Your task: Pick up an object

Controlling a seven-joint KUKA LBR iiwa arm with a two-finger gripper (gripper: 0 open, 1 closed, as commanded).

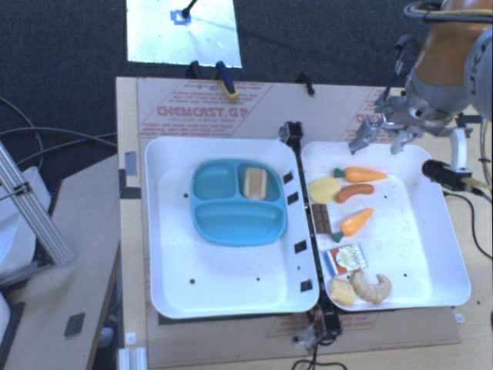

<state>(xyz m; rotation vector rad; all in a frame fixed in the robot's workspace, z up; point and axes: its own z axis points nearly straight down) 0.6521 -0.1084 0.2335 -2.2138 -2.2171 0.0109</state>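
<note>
My gripper [381,139] hangs open above the far edge of the right bin [439,237], with nothing between its fingers. Just in front of it in that bin lie an orange carrot [360,175], a brown sausage [353,193] and a yellow piece [324,190]. Nearer the front are a second carrot [354,223], a brown bar [323,220] by the left wall, a small red, white and blue carton [344,259], a yellow chunk [343,291] and a tan croissant-like piece [373,286].
The left bin [173,276] holds a blue divided plate [231,226] with a tan bread slice [255,183] in its upper right compartment. A reflective sheet [181,21] lies beyond the bench. Black clips run along the seam between the bins.
</note>
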